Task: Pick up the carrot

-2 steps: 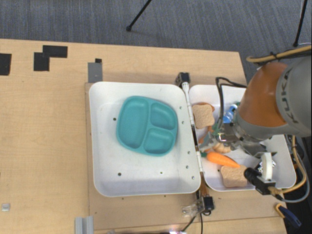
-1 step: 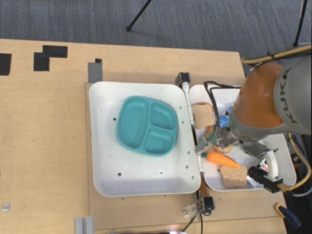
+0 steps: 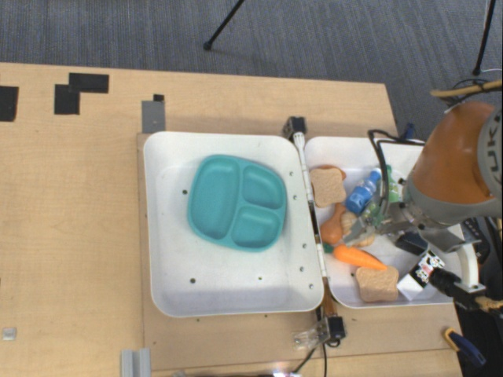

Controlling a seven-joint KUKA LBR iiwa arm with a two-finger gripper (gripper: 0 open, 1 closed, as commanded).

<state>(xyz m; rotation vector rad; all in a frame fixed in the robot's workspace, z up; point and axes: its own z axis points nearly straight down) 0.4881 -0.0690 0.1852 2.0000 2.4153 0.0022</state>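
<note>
Orange tapered carrot (image 3: 360,257) lying flat in right bin (image 3: 409,157), claw (image 3: 368,225) just above, grip state unclear

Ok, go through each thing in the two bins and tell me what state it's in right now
carrot: lying flat in the right bin, not lifted
gripper: low over the right bin, just above the carrot
teal plate: upright in the left bin, nothing on it
bread slice: lying flat
second bread slice: lying by the carrot's tip
blue bottle: on its side
</note>
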